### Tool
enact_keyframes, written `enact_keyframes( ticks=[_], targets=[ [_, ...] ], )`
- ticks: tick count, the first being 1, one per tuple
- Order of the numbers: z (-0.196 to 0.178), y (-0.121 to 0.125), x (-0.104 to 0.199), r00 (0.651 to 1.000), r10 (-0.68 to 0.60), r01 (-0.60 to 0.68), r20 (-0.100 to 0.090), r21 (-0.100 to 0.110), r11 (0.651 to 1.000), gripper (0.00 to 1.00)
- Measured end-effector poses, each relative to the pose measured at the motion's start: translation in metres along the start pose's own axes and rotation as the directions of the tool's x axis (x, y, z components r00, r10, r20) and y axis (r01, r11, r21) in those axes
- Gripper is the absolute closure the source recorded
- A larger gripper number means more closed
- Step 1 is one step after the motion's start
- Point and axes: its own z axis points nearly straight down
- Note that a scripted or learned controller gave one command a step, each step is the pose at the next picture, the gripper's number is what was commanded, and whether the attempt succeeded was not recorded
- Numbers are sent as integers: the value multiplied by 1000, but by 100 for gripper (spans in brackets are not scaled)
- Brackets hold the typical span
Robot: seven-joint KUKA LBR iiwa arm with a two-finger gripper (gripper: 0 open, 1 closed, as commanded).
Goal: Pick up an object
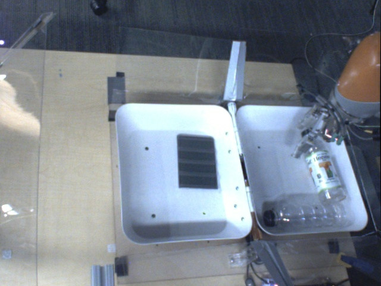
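Pale wooden bench (pixel 65 177) bears two white bins (pixel 128 159); dark carpet (pixel 178 11) beyond.

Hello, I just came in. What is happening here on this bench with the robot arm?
A grey and orange robot arm reaches in from the right over the right bin, trying to pick something up. Its gripper is low in the bin, at the top end of a small clear bottle with a white and orange label. A larger clear plastic bottle with a dark cap lies along the bin's near wall. The left bin holds a dark ridged rectangular object. Nothing looks lifted yet.
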Motion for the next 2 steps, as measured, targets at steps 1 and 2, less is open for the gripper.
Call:
enact_keyframes(
  ticks=[1,2],
  targets=[
    [-53,-19,-24,994,-114,114,2,0,994,0],
    [23,27,17,946,-324,324,-1,-2,946,0]
  ],
)
